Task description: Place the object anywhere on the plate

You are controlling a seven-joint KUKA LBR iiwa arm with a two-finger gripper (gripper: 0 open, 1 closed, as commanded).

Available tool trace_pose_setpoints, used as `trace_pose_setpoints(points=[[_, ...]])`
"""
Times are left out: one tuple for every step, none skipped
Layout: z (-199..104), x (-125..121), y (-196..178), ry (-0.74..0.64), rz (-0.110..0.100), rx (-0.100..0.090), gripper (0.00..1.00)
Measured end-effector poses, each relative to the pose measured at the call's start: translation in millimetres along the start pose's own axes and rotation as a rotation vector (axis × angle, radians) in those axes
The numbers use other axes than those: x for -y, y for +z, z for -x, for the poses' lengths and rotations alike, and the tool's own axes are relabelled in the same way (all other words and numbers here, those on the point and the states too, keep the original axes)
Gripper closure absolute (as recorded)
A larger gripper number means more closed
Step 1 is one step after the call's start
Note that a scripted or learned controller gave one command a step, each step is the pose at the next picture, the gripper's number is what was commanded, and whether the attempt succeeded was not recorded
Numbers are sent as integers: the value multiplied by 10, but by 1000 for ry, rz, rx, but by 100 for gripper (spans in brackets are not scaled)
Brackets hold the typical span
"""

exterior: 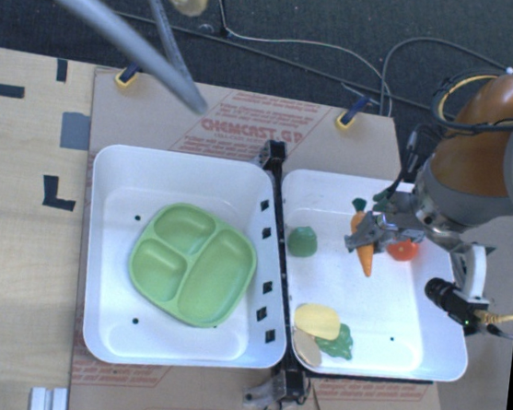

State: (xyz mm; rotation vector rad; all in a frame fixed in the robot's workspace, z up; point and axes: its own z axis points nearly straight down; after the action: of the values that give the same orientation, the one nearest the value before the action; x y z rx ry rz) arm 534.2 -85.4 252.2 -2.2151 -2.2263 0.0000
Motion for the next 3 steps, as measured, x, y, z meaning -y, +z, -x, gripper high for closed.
trace_pose_setpoints(points=[[-604, 56, 136, -1, -2, 0, 100], [-1087, 149, 271, -1, -3, 0, 100], [-1562, 193, 198, -1, -1, 0, 100]])
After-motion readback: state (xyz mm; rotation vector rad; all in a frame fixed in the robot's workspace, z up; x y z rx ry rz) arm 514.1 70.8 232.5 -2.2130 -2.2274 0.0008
